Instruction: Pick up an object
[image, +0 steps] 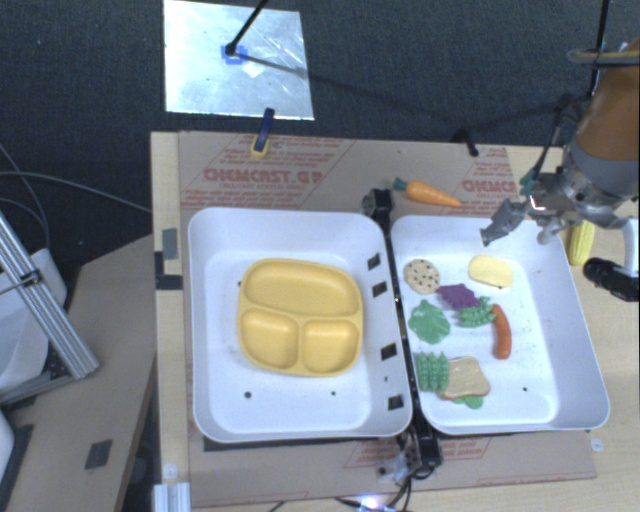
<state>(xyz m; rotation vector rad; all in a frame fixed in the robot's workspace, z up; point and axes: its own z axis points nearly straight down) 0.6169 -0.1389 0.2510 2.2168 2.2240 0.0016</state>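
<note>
The right bin (570, 330) holds several toy foods: a speckled cookie (422, 275), a pale yellow piece (491, 271), a purple bunch (458, 296), a green leaf (428, 322), a red sausage (502, 333), green beans (432, 370) and a slice of bread (466, 380). My gripper (522, 230) hangs over the bin's far edge, just above and to the right of the pale yellow piece. Its fingers are spread open and nothing is between them.
A yellow divided plate (300, 315) lies in the left bin (215, 300). A toy carrot (426, 193) rests on the cardboard behind the bins. A yellow corn cob (580, 242) sits by the right bin's far right rim, under the arm.
</note>
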